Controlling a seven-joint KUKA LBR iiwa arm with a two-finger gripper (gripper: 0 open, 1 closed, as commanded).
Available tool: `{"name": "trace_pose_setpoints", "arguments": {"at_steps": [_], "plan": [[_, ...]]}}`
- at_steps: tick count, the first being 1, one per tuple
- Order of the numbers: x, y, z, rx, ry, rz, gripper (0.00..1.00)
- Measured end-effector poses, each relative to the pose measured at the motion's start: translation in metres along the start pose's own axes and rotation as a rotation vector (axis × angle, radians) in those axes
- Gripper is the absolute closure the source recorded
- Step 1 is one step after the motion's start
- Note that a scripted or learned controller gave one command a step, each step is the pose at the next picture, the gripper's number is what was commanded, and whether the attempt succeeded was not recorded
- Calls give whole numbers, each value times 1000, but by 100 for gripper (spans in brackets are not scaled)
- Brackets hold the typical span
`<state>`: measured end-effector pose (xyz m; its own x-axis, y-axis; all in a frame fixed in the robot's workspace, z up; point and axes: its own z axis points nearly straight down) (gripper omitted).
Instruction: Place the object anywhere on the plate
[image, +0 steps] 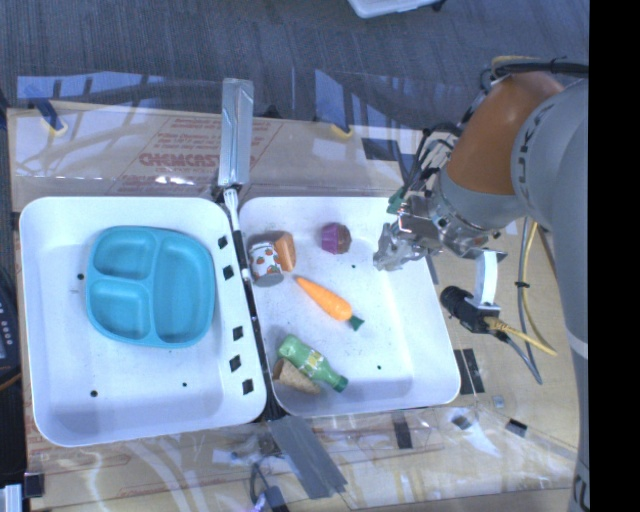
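Blue plate (152, 285) (left bin (60, 400))

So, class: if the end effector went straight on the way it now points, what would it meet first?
Probably the bare floor of the right bin: the end effector seems to point down at it, right of the purple vegetable. Depth is unclear from above.

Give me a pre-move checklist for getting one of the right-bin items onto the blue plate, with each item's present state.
1. Plate free to receive an object: ok, it lies flat in the left bin with its compartments bare.
2. Pickable objects present: ok, a carrot, a green bottle, a purple ball and a small can lie in the right bin.
3. Claw over the right bin: ok, near its right side.
4. Claw holding something: not ok, nothing shows between its fingers.
5. Target isolated: ok for the carrot and ball; the can touches a brown item.
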<state>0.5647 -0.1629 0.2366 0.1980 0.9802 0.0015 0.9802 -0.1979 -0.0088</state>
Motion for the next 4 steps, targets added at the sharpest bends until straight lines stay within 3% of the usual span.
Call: {"name": "trace_pose_setpoints", "arguments": {"at_steps": [1,2,3,4], "plan": [[75,4,145,-4,0,177,100],[35,77,73,-8,0,319,100],[-21,81,25,-7,0,362,100],[92,56,46,0,-1,-24,100]]}}
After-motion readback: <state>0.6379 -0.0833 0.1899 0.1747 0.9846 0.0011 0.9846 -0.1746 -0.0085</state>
